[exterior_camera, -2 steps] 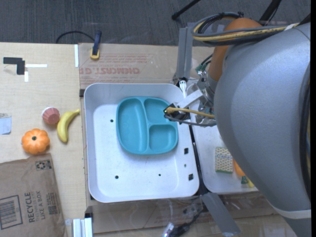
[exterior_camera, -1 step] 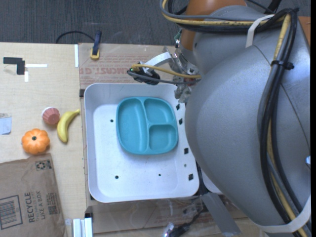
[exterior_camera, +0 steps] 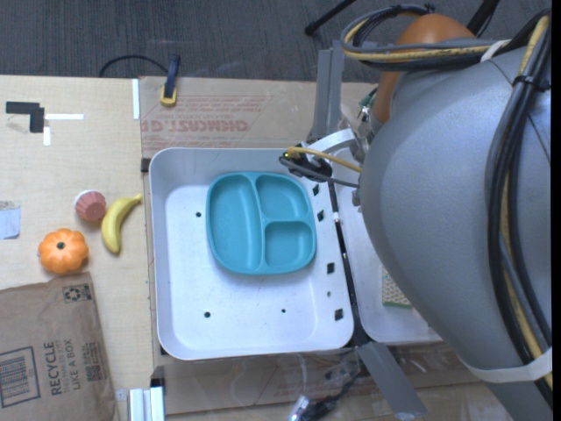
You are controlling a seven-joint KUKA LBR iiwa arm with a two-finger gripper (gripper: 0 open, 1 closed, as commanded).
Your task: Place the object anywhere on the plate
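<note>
- Arm (exterior_camera: 456, 200): bulky grey body takes up the right side of the camera view, smooth rounded shell, black and yellow cables looped over its top, orange band (exterior_camera: 429, 32) at upper right.
- Tool: hidden by the arm body, so open or closed — cannot tell. Nothing visibly held.
- Plate (exterior_camera: 261, 223): teal, rounded-square, three compartments (one tall on the left, two smaller stacked on the right). Smooth plastic look, raised rim. Sits in the upper middle of the left bin, slightly rotated. No object on it.
- Left bin (exterior_camera: 184, 323): shallow, white, rounded corners, a few small dark marks on the floor.
- Right bin (exterior_camera: 386, 327): mostly covered by the arm; a small greenish patterned item (exterior_camera: 394, 292) peeks out at the arm's edge, can't identify it.
- Outside the bins, on the wood-tone bench (exterior_camera: 79, 147) to the left, well apart from the plate:
  - banana (exterior_camera: 117, 224): yellow, curved, long axis running roughly up-right to down-left, upper tip pointing toward the left bin.
  - pumpkin (exterior_camera: 63, 251): small, orange, ribbed, round, green stem.
  - a small round pinkish item (exterior_camera: 90, 206), just beside the banana's upper end.
- Cardboard sheet (exterior_camera: 48, 349) with a recycle print lies at lower left.
- Yellow-and-blue clamp (exterior_camera: 170, 84) on the bench's far edge.
</note>
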